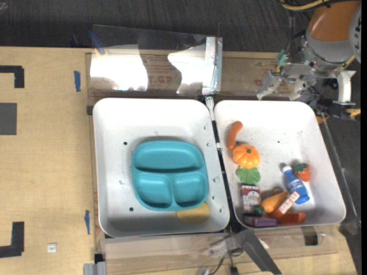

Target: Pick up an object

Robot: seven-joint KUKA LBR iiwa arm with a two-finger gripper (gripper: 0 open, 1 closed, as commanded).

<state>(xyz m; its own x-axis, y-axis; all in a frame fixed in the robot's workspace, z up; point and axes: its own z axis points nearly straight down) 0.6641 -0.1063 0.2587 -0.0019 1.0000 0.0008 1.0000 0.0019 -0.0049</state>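
A tan table (40, 171) bore two white bins (109, 119) against dark carpet (143, 4). Beyond the bins' far right corner hung the gripper (275, 85); whether its fingers were spread, I cannot tell.

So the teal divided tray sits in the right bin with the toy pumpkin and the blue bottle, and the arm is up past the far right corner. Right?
Not quite. The camera view shows the teal divided tray in the left bin, apart from the toy pumpkin and blue bottle, which lie in the right bin. The arm is indeed past the far right corner.
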